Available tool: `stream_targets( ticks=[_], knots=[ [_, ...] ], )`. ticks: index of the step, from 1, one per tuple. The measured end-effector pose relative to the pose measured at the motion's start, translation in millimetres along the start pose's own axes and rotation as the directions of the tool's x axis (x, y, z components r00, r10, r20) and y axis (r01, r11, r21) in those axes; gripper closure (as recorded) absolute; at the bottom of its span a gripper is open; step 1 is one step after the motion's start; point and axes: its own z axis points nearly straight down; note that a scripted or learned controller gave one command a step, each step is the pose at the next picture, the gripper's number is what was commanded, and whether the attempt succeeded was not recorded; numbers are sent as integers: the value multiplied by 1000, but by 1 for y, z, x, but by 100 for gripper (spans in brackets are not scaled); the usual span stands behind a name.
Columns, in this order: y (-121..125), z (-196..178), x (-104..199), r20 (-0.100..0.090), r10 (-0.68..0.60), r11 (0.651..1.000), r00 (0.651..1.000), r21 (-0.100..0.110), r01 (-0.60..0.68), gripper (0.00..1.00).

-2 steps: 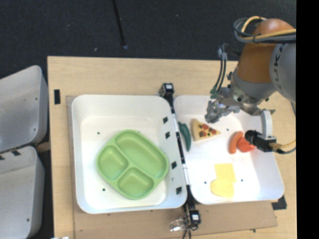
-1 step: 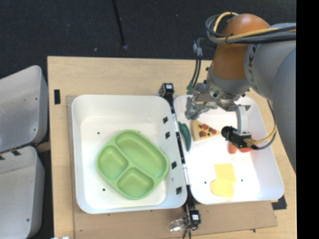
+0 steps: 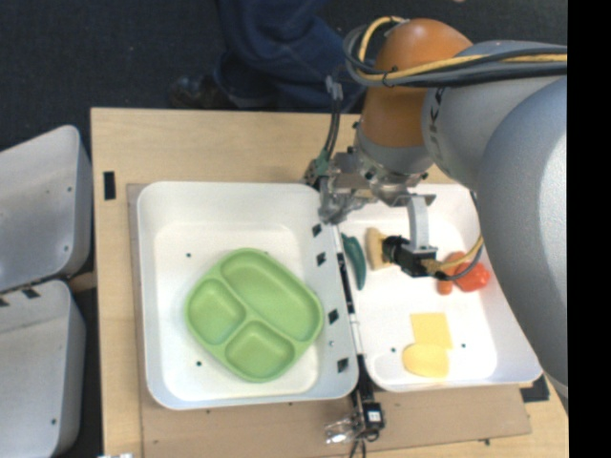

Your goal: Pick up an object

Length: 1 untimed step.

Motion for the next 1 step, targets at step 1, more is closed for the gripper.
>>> stream_targets(
  ticks=[1],
  knots=[
    [10,-20,46,-1,0,1000,1000,-1,0,100]
  ],
)
